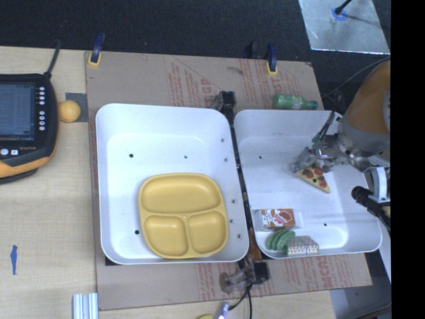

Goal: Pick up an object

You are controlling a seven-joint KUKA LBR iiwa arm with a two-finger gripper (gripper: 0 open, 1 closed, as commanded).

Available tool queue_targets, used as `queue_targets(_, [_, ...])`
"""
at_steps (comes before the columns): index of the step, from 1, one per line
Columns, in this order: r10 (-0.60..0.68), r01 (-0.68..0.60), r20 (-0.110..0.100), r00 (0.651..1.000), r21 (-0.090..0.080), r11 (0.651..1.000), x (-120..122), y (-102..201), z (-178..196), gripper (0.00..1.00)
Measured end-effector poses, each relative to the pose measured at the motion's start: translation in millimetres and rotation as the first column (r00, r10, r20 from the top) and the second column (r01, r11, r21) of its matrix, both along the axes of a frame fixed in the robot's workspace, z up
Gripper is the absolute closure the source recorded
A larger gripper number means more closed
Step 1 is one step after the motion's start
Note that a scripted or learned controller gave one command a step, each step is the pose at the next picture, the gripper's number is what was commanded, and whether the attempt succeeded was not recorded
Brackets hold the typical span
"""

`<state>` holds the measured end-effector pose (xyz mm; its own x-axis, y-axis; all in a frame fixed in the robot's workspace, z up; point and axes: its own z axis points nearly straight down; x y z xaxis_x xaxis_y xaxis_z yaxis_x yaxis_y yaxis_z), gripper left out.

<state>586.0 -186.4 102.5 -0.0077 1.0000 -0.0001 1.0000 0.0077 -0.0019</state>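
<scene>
A toy pizza slice (317,178) lies in the right bin (345,208), towards its middle. My gripper (311,165) is low over the slice's upper end, reaching in from the right, and looks open, with one fingertip (296,167) left of the slice and the other to its right. Nothing is lifted between the fingers. Near the bin's front edge lie a red and white snack packet (276,218), a green pea pod (280,239) and a small grey block (303,248).
A yellow divided plate (183,214) sits in the left bin (126,145). A green bottle (294,102) lies outside behind the right bin. A control pendant (23,125) and an orange ball (69,110) are on the bench at left.
</scene>
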Motion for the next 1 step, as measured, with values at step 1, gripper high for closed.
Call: queue_targets(1, [-0.003,0.003,0.001,1.000,0.002,1.000,43.8,92.4,75.8,1.00])
